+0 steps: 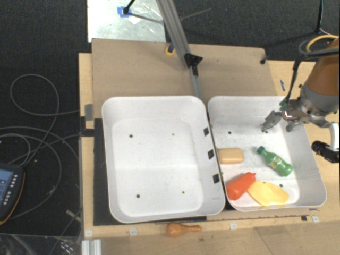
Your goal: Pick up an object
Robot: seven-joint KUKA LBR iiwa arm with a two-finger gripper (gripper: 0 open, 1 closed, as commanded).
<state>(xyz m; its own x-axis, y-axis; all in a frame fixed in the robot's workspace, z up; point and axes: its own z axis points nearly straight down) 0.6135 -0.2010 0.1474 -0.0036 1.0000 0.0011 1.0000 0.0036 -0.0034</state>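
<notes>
The right bin (241, 113) holds a tan soap-like block (230, 155) by its left wall, a green bottle (275, 161) lying on its side, a red bottle-shaped piece (240, 185) and a yellow piece (268, 193) at the front. My gripper (277, 124) hangs over the bin's back right part, above and behind the green bottle. Its fingers are spread open with nothing between them.
The left bin (156, 158) sits beside the right one, with black clips along the shared wall. An orange pear-shaped toy (183, 228) lies on the bench in front of the bins. A grey pole (178, 31) slants across the back.
</notes>
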